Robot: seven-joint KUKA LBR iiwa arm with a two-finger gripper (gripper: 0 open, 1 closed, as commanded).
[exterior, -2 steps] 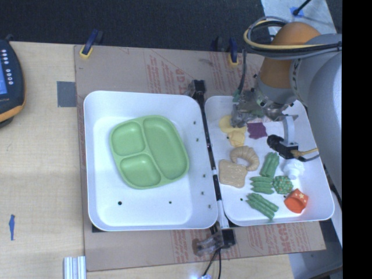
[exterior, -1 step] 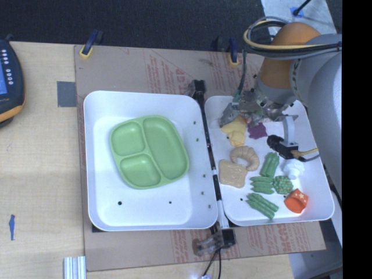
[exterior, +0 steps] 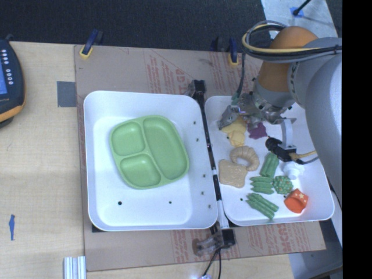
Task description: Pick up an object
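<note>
My gripper (exterior: 233, 119) is low over the far left part of the right bin (exterior: 317, 214), just above a pale yellow food piece (exterior: 236, 135) and beside a purple piece (exterior: 257, 131). Nearer the front lie a tan ring-shaped pastry (exterior: 244, 157), a toast slice (exterior: 232, 175), a green pod (exterior: 269, 164), two bean bunches (exterior: 262, 184) (exterior: 262, 206), a broccoli floret (exterior: 283, 185), a small white piece (exterior: 291, 170) and an orange-red piece (exterior: 296, 201). The arm's body hides the bin's far right corner.
The left bin (exterior: 99, 208) holds a green divided plate (exterior: 150, 151). A raised divider (exterior: 207, 150) runs between the bins. A handheld controller (exterior: 9, 77) lies at the bench's far left edge. Clamps (exterior: 88, 44) stand along the back of the cardboard sheet.
</note>
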